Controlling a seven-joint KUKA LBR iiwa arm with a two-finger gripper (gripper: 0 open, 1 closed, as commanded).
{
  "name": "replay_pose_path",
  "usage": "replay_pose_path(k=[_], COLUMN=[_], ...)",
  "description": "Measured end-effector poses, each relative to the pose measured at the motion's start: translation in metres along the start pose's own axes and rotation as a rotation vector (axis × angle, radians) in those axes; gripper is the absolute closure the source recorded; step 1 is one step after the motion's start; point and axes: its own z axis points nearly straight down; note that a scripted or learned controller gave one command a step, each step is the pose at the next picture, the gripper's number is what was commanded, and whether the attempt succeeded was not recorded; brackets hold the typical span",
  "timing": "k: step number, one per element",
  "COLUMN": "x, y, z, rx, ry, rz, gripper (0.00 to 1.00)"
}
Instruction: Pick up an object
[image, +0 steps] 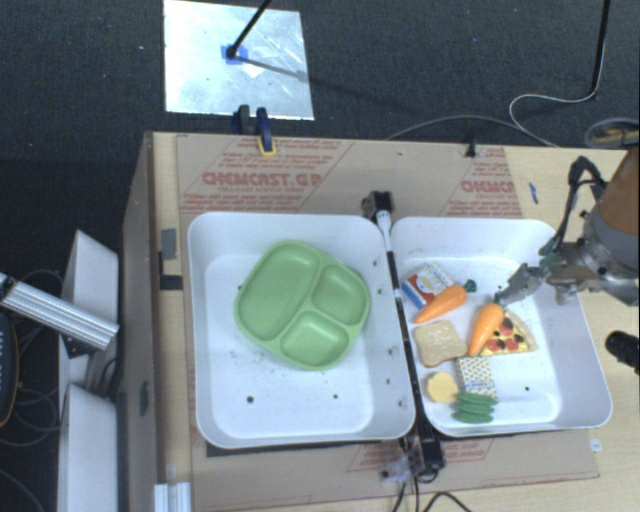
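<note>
The tool (512, 285) is being held low over the right bin (575, 400), reached in from the right edge. Whether it is open or closed cannot be told, and nothing is being seen in its grip. Just below and left of its tip, a small carrot (486, 326) is lying partly on a pizza slice (512, 338); a longer carrot (441, 304) is lying further to its left, with a bread slice (441, 343) beyond. Far to the left, a green divided plate (302, 304) is resting in the other bin (215, 400). The task is judged barely begun: an approach is being made, while grasp and lift are remaining.
</note>
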Motion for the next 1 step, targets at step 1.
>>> replay_pose_path(k=[1], x=[-0.0017], y=[0.0185], z=[0.1483], rx=[-0.007], ry=[-0.002], rz=[0.001], gripper=[0.00])
